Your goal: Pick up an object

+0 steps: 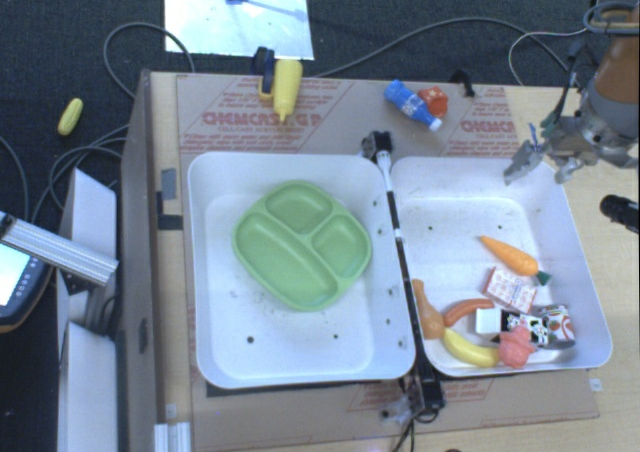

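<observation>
Camera view: two white bins sit side by side on the table (330,100). The left bin (215,330) holds one green plate (302,244) with three compartments. The right bin (450,210) holds a cluster toward its 5 o'clock corner: one carrot (510,255), one banana (468,348), one orange sausage (462,311), one orange piece (428,312) beside the divider, one red-and-white packet (510,290), one pink piece (516,348), one small white block (487,321), and one black-and-white box (548,325). Behind the bins, at 12 o'clock, lie one yellow bottle (286,85) and one blue bottle (412,104).

The tool (547,162) hangs over the right bin's 1 o'clock corner, its two fingers (522,160) spread apart, with nothing between them and touching none of the objects. The cluster lies well apart from it, toward 6 o'clock.
</observation>
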